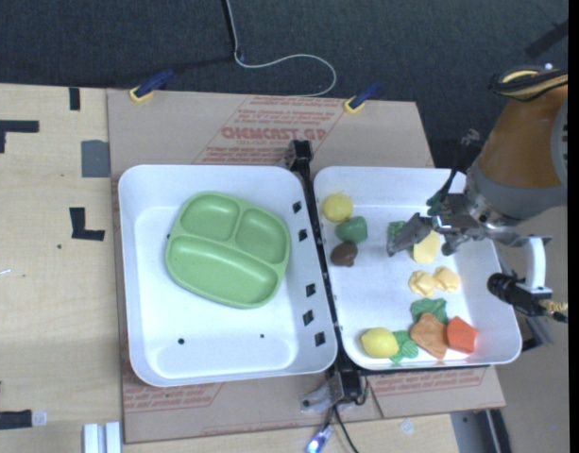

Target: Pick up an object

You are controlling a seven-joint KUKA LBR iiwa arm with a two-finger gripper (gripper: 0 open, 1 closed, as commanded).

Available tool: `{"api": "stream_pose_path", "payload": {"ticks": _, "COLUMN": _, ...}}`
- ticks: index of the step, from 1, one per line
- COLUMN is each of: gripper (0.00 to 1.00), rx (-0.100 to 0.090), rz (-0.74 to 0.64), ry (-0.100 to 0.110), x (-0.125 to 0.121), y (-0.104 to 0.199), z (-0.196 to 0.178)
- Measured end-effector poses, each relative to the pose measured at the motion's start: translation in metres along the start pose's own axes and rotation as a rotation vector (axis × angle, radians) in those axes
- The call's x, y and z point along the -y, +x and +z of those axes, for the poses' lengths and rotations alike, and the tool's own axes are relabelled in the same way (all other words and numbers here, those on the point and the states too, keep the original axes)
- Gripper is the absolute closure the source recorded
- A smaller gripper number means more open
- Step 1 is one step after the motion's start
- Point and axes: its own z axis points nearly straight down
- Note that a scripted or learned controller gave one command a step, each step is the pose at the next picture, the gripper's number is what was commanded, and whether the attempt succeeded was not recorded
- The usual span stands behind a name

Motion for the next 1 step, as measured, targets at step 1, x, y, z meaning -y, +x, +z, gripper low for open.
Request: {"api": "stream_pose_path", "payload": {"ticks": 1, "gripper": 1.0, "rx": 0.0, "rz": -0.002, "ry": 0.0, "x": -0.0002, "y": 0.0007, "z": -0.0098}}
